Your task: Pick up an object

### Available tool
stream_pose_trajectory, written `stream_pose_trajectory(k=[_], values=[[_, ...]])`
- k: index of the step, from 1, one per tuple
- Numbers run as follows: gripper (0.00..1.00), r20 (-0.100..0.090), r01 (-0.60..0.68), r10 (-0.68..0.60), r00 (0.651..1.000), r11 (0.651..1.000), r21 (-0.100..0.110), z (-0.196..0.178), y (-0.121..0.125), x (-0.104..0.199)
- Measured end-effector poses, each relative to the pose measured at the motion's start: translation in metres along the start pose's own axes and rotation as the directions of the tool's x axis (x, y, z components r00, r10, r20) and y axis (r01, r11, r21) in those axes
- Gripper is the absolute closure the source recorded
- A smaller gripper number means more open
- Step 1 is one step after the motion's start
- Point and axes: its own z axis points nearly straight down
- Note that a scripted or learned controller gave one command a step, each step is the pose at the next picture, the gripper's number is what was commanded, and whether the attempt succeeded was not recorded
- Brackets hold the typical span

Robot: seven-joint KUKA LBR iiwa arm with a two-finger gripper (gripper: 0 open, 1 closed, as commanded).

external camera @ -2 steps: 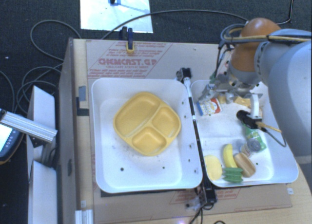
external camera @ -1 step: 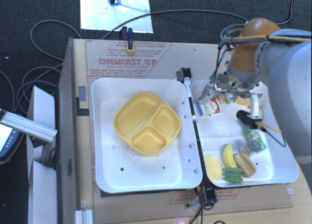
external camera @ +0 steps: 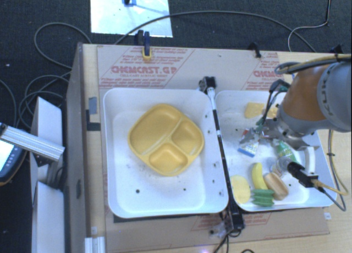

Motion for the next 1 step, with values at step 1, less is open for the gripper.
stream_pose_trajectory(k=[1], values=[[0.00,-0.002,0.003,-0.003,1.000,1.000,0.009,0.0059,0.0786,0.0156]])
